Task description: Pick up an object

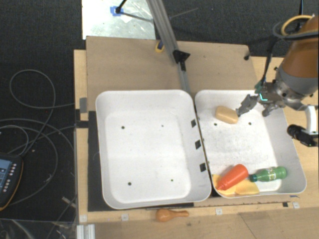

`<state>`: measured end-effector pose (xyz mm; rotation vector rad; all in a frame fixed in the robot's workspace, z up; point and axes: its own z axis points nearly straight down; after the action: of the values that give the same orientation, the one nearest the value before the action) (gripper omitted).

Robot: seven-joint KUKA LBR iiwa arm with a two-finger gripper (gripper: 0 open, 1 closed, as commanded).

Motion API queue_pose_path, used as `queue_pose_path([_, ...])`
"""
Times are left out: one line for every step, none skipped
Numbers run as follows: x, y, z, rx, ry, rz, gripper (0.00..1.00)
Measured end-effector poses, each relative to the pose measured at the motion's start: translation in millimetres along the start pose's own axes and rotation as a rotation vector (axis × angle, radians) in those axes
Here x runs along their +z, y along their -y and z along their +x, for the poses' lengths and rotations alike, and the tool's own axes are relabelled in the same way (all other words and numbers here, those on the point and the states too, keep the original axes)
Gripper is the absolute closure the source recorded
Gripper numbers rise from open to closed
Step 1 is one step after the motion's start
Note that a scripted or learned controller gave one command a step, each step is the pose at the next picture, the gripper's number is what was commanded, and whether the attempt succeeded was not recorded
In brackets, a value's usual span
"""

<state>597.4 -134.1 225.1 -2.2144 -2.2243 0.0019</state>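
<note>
My gripper hangs over the back of the right bin, its two dark fingers spread open with nothing between them. A tan, bread-like block lies in that bin just left of the fingertips, apart from them. At the bin's front edge an orange carrot-shaped toy rests on a yellow piece. A green bottle lies on its side beside them.
The left bin stands beside the right one, with black clips along the shared edge. A tan pear-shaped item lies on the bench in front of the bins. A slanted metal pole crosses the back.
</note>
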Motion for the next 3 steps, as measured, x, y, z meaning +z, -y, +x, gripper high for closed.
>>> queue_pose_path([-2.2,-0.8,-0.2,0.001,0.001,-0.004,0.00])
queue_pose_path([43.4,-4.1,-7.8,0.004,0.001,0.000,0.00])
queue_pose_path([102.8,2.4,-2.5,0.004,0.000,0.002,0.00])
